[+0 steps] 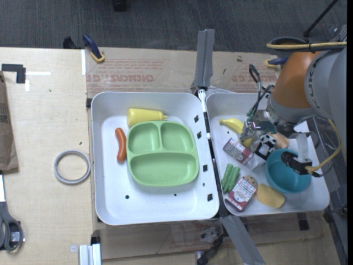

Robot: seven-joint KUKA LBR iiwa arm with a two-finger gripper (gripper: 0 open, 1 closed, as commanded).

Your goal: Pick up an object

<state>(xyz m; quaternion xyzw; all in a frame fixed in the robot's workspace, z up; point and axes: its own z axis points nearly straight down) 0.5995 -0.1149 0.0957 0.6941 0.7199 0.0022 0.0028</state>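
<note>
My gripper (251,129) hangs low in the right bin (309,203), just right of a yellow banana (232,125) and above a silver and pink packet (237,150). A black-and-white toy (266,144) and a teal bowl (287,173) lie close to its right. Toward the front of that bin are green pea pods (230,176), a red snack packet (241,192) and a yellow lemon-like piece (270,196). Nothing shows between the fingers.
The left bin (110,197) holds a green divided plate (162,153), a yellow bottle-shaped toy (144,115) and an orange sausage (120,144). On the bench to the left lie a grey ring (72,166) and scissors (8,233).
</note>
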